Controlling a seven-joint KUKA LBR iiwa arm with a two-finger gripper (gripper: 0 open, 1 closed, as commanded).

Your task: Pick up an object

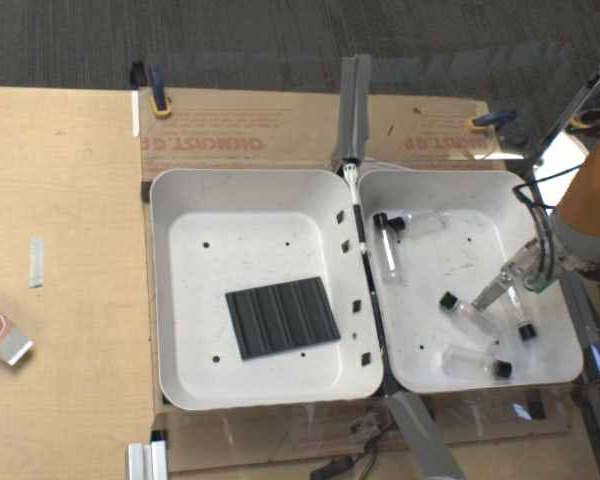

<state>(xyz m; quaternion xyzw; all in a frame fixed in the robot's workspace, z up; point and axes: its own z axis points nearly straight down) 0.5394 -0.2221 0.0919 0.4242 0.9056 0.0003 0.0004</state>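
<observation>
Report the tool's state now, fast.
Tool: low in the right bin among the clear vials; open or shut cannot be told.

Left shallow white plastic bin (180, 268): plain white, small dark dots on its floor. Flat ribbed dark grey rectangular mat (282, 318): charcoal, lengthwise ridges.

Right shallow white plastic bin (480, 223): white, faint grey scuffs. Clear plastic tubes with black caps (388, 238): transparent bodies, black ends.

Brown cardboard sheet (240, 133) along the bench's far edge: tan with red lettering. Blue-and-yellow spring clamps (157, 93): blue handles, yellow tips.

Pale wooden bench top (60, 168): light beige, fine grain. Small grey strip (36, 263) near its left edge: pale grey. Small packet (0, 333) at the left edge: red, white and grey.

Arm's orange band (592, 193): orange against grey metal.
</observation>
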